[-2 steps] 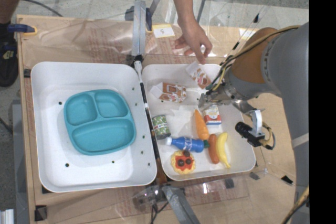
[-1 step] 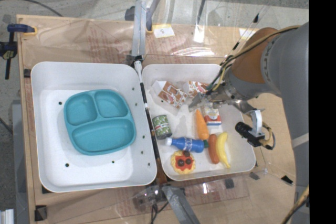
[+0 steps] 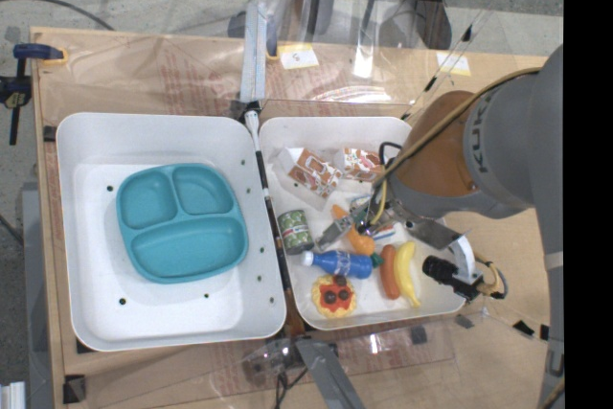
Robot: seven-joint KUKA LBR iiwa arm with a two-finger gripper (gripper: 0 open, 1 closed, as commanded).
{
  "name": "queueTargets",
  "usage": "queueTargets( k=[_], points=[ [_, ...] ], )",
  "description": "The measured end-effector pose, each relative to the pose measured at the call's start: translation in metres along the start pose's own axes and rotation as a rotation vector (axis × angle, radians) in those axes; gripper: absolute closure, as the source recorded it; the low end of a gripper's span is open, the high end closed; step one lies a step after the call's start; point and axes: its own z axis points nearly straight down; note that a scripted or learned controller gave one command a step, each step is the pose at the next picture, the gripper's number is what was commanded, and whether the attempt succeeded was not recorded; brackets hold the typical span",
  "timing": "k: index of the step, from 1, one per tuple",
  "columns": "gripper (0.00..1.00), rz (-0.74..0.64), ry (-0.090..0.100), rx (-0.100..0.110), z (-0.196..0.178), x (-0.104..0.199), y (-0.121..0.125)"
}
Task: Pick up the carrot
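Fingers (image 3: 350, 227) are down in the right bin (image 3: 287, 141), their metal tips just beside the carrot (image 3: 361, 241); whether they are spread or closed on it cannot be told. Carrot lies mid-bin, touching the blue bottle (image 3: 340, 263), with a green can (image 3: 293, 229) to its left and a banana (image 3: 409, 271) and red sausage (image 3: 388, 271) to its right. Left bin (image 3: 81, 148) carries a teal divided plate (image 3: 180, 221). Both bins sit on the tabletop (image 3: 144, 72).

Bright, even overhead light here; glare streaks the clear panel (image 3: 364, 62) at the desk's (image 3: 144, 81) far edge, shadows soft, focus slightly soft.
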Motion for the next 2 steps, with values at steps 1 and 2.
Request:
queueTargets(
  k=[1, 2],
  points=[
    [1.00, -0.001, -0.002, 0.000, -0.011, -0.002, -0.001],
    [1.00, 0.249, -0.002, -0.002, -0.108, 0.026, 0.073]
  ],
)
